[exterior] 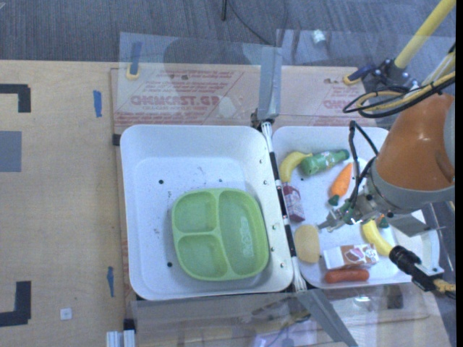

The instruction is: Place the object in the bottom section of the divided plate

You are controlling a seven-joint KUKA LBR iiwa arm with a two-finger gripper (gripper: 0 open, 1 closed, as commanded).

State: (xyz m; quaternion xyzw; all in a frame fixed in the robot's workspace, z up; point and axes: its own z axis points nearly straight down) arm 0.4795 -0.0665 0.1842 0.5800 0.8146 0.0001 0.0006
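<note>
Two bins [137, 194]: divided plate [217, 233] left, toy foods right.
Gripper [347, 215]: over right bin; grip state unreadable.
Bottom section: bare, awaiting object.

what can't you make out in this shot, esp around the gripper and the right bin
- Gripper: small and blurred in the camera view; whether it is open or holds anything cannot be told.
- Right bin: its right side is covered by the arm, so whatever lies there is hidden.
- Second banana: partly covered by the arm.
- Small packet by the divider: print too small to read.
- Divided plate: fully visible.
</note>
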